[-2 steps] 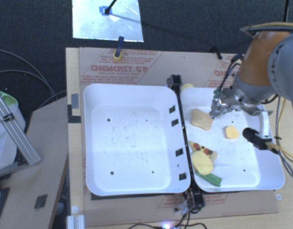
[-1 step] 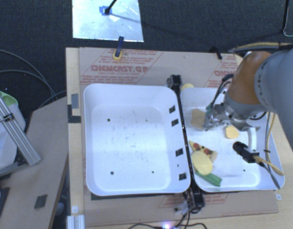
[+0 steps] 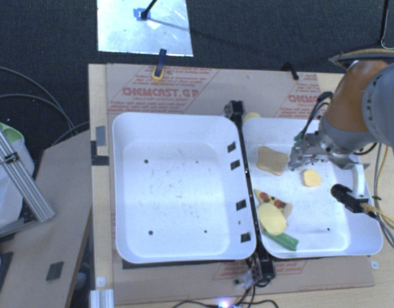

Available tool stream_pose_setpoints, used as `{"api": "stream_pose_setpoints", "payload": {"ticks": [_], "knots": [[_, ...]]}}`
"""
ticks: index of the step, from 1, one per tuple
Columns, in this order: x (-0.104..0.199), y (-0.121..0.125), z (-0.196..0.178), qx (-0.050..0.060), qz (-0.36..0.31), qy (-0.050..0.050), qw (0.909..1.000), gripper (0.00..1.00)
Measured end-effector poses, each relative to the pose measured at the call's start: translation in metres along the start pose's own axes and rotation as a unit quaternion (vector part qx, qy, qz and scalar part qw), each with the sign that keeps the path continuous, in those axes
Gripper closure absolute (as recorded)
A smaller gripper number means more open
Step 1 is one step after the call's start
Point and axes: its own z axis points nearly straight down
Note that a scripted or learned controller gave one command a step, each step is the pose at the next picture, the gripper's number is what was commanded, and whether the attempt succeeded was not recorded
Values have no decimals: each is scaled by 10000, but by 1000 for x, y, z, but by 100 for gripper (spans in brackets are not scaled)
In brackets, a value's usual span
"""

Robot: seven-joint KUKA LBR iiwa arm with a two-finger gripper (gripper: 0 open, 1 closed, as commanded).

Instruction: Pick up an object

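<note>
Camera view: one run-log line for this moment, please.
arm: over right bin | gripper: beside tan block | grasp: unconfirmed

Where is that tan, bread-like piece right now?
The tan piece lies in the right-hand bin, near its left wall, just left of the gripper and above the yellow toy.

Red lettering reading "CHEMCAST GP" is noted on the brown protective sheet [image 3: 184,85] covering the surface behind the bins. A second, partly hidden imprint is seen at the right; only "CHEMC" is legible.
</note>
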Motion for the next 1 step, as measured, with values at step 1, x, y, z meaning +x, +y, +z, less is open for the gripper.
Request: {"api": "stream_pose_setpoints", "payload": {"ticks": [1], "knots": [[23,-28,44,39,-10,18,10000,100]]}}
